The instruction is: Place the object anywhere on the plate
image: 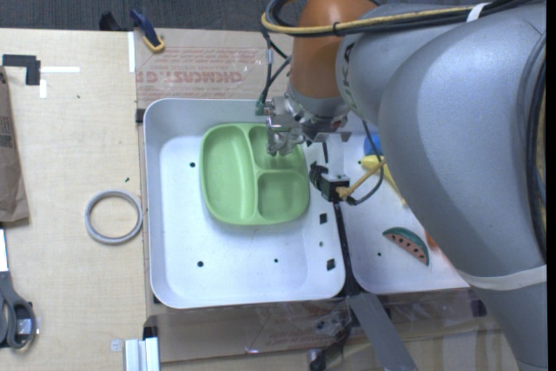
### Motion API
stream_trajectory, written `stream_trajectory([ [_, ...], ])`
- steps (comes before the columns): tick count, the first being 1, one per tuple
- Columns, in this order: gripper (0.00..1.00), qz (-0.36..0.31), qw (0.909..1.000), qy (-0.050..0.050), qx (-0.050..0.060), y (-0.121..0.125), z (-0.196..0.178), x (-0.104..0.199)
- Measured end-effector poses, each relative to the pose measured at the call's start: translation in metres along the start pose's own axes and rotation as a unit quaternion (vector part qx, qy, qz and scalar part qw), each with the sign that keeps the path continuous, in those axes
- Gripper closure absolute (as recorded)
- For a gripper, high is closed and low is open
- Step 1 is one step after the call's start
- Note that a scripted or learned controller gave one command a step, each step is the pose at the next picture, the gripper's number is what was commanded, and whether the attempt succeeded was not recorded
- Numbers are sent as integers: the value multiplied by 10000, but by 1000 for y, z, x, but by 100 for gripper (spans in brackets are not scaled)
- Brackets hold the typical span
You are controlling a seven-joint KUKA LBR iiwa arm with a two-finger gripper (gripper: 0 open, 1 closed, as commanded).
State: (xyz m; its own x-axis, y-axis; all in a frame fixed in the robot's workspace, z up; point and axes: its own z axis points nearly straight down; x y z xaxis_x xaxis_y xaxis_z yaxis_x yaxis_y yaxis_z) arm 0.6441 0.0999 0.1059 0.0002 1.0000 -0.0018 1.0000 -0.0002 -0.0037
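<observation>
A light green divided plate (pixel 252 176) lies in the left white bin (pixel 226 274), toward its back right. My gripper (pixel 280 141) hangs over the plate's small back-right compartment, close to the surface, and I see nothing held in it. In the right bin (pixel 382 274) a watermelon-slice toy (pixel 407 244) lies near the front, partly under the arm. The grey arm covers most of the right bin.
On the bench to the left lie a roll of tape (pixel 113 215), scissors (pixel 13 321) at the front corner and a brown bag (pixel 10 152) at the edge. A blue and yellow clamp (pixel 148 29) sits behind the left bin.
</observation>
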Motion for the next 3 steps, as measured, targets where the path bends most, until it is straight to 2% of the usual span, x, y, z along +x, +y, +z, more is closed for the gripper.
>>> stream_trajectory([
  [1,100,55,10000,-49,-50,1,2,89],
  [2,100,21,10000,-4,-8,-63,-145,23],
  [3,100,2,10000,-6,4,-5,-19,113],
])
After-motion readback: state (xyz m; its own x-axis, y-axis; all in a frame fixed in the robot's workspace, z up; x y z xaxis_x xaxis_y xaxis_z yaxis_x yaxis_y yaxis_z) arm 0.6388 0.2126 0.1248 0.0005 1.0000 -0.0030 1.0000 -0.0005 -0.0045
